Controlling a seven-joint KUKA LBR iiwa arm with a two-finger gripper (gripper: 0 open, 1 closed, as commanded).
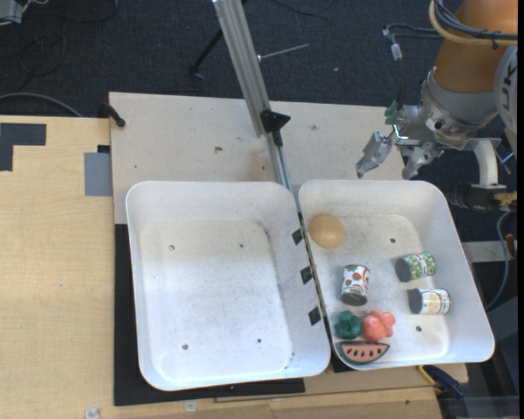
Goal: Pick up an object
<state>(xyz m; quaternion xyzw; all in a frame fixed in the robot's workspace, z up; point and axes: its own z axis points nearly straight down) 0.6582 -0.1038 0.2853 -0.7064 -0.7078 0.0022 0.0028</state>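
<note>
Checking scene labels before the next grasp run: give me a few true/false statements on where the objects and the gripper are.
1. All the objects lie in the right bin. True.
2. The gripper holds the tan ball. False: it is above the bin's far edge with nothing between its fingers; the ball rests in the bin near the divider.
3. The watermelon slice lies at the bin's near edge. True.
4. The two small cans stand upright. False: both lie on their sides.
5. The red-spotted can is in the left bin. False: it is in the right bin.
</note>
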